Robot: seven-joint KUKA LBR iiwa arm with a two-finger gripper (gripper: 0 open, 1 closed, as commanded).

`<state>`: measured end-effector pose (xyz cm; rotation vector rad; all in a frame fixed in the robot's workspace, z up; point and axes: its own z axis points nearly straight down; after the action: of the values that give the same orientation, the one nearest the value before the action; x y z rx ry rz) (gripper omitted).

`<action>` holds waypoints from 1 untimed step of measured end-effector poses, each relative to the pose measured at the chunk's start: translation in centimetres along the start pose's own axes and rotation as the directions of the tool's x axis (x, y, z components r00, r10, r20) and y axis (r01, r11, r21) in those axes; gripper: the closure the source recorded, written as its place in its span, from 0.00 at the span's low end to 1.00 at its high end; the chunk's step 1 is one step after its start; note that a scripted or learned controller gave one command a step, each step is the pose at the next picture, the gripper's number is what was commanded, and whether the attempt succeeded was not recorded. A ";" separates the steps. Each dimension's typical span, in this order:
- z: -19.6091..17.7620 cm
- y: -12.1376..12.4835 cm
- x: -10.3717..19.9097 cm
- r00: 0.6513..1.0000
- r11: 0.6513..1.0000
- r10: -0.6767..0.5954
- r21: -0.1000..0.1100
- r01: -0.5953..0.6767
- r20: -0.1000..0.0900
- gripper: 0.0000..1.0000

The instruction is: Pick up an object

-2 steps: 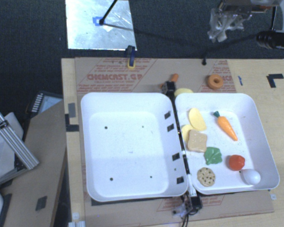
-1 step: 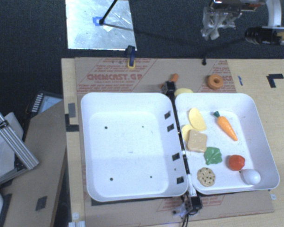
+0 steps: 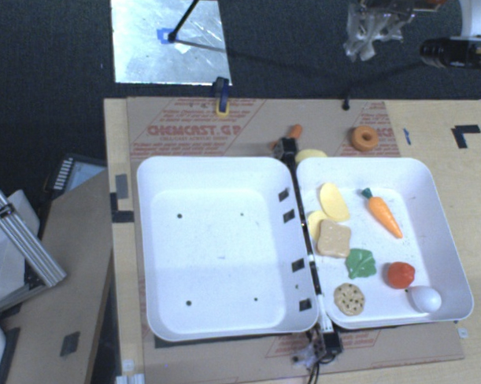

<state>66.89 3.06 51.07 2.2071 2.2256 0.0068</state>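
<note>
My claw [image 3: 370, 35] hangs high above the bench [image 3: 461, 179], well beyond the far rim of the right bin [image 3: 442, 219]; whether it is clenched or released, I cannot tell. Inside that bin lie a carrot [image 3: 381, 212], a tomato [image 3: 399, 275], a white egg [image 3: 425, 299], a cookie [image 3: 350, 298], a bread slice [image 3: 333, 238] and a green leaf [image 3: 360, 262].

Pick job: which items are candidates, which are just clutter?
Candidates, in the right bin:
carrot
tomato
egg
cookie
bread slice
green leaf
yellow chip

Clutter:
doughnut on the bench
left bin
foil sheet
</note>
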 end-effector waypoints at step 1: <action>-1.1 0.0 0.0 1.000 1.000 -0.004 -0.003 0.004 0.001 1.00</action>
<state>66.92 3.05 52.21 2.2000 2.2279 0.0091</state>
